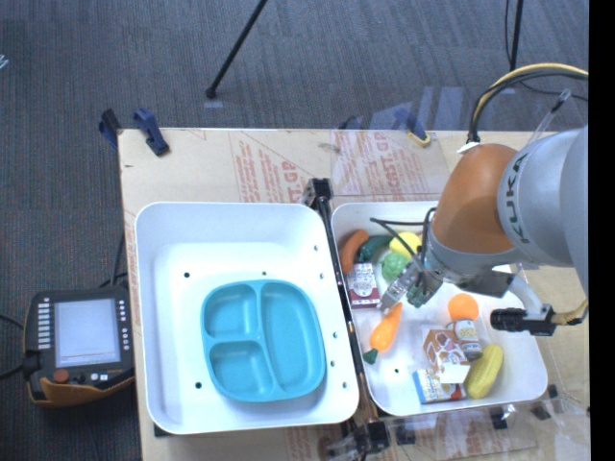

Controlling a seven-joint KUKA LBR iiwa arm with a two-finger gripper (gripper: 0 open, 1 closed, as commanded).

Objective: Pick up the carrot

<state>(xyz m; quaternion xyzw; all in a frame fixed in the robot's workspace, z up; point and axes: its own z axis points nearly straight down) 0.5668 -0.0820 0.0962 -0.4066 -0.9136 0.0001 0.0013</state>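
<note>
Fingers (392,296) of the grey two-finger gripper (402,294) hang low in the right-hand shallow white bin (519,384), but at this slant and size whether they are spread or closed cannot be told, and nothing can be seen held between them. Their tips sit just above the upper end of the orange plastic carrot (386,328), which lies tilted on the bin floor near the left wall; contact cannot be confirmed. A small red and white carton (362,283) rests just left of the gripper. An orange ball (463,306), a printed snack box (443,347) and a yellow lemon-shaped toy (485,370) lie to the right. The left white bin (163,257) holds a turquoise divided plate (262,339).
</note>
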